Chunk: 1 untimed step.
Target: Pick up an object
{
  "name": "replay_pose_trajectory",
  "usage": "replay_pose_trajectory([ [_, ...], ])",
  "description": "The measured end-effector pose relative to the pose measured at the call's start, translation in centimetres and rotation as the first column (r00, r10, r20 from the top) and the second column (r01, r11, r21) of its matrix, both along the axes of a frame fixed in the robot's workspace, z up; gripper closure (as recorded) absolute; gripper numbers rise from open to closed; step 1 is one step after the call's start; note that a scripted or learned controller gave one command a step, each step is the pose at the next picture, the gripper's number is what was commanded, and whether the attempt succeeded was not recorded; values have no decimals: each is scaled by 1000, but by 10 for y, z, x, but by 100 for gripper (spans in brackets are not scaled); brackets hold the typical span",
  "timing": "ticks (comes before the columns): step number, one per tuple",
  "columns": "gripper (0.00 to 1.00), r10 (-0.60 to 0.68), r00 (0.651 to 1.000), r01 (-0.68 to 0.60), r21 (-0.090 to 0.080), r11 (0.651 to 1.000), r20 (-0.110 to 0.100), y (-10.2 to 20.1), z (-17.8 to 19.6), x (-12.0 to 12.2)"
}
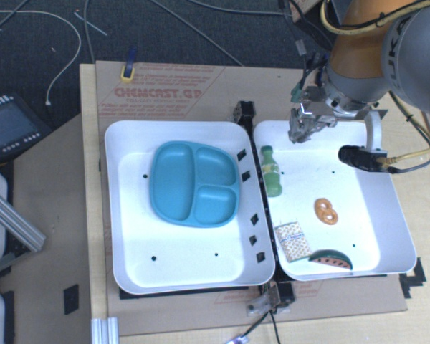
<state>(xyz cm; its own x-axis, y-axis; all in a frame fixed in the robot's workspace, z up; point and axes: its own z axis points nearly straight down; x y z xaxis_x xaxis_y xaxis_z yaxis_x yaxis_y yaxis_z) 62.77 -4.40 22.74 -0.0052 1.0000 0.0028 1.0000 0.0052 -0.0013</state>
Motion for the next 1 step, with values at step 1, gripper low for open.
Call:
replay_pose_trajectory([
  [1, 100, -1, 1000, 1, -1, 1000, -3, 49, -9, -22],
])
